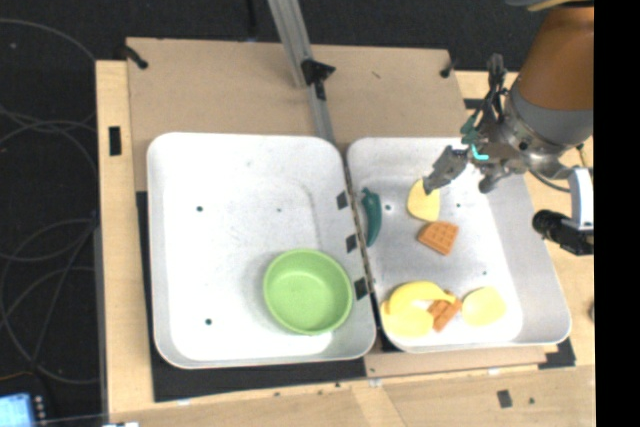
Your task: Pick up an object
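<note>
- Tan bench [230,90], flat under everything.
- Two shallow white bins side by side on it: left bin [215,205], right bin [515,245], edges touching.
- Slanted metal pole [285,0] rising from the bench's rear.

The arm [560,65] is cut off by the right edge, so only its orange band and wrist show. The hand [462,173] hangs over the far part of the right bin [520,315], and one finger covers the far edge of a yellow piece [424,205]. A small orange thing [443,313] hides part of the yellow shapes [410,307] at the near rim. A teal thing [371,215] on the bins' shared wall is too small to identify.
</note>
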`<control>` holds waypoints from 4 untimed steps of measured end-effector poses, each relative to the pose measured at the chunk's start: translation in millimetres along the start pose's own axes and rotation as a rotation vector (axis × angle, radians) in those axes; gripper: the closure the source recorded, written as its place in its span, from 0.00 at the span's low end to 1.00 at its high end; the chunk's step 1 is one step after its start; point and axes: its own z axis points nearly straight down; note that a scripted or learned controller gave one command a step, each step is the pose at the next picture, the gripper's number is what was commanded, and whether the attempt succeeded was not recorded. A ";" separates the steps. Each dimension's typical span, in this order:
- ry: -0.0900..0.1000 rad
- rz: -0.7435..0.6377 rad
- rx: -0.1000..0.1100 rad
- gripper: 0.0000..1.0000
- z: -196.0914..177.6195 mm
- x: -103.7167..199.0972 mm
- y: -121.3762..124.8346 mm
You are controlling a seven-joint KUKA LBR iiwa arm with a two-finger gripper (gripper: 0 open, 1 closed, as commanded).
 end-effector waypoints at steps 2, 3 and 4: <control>-0.003 0.005 0.005 0.00 91.0 7.9 8.6; -0.003 0.003 0.005 0.00 154.0 7.0 8.2; 0.000 0.008 -0.002 1.00 139.7 6.8 10.1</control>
